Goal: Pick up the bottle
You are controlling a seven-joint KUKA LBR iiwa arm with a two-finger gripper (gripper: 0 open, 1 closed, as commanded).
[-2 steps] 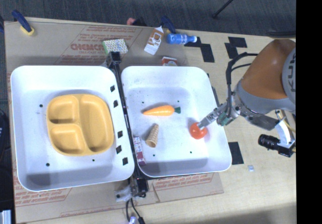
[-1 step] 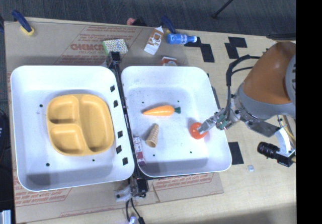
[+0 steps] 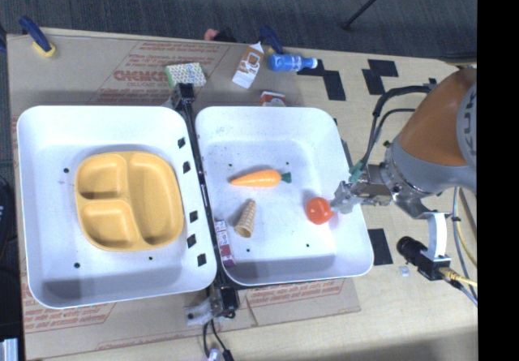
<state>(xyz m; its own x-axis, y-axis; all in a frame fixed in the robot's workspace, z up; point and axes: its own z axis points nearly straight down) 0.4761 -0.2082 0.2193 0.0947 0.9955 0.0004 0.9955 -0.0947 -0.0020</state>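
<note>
— Where is the gripper [image 3: 347, 194]?
— Low at the right bin's [image 3: 243, 126] right wall, just beside a tomato [image 3: 319, 210]; whether it grips anything, I cannot tell.
— And the bottle [image 3: 289, 63]?
— Lying on the bench beyond that bin, well apart; a carrot [image 3: 256, 179] and cone [image 3: 245, 218] lie inside; a yellow tray [image 3: 130, 198] sits in the left bin [image 3: 40, 140].

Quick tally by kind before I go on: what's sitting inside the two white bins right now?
Toy carrot: 1
Ice cream cone: 1
Red tomato: 1
Yellow divided plate: 1
Total: 4

The first three lie in the right bin, the plate in the left bin. The blue bottle lies outside the bins, on the bench behind them.
</note>
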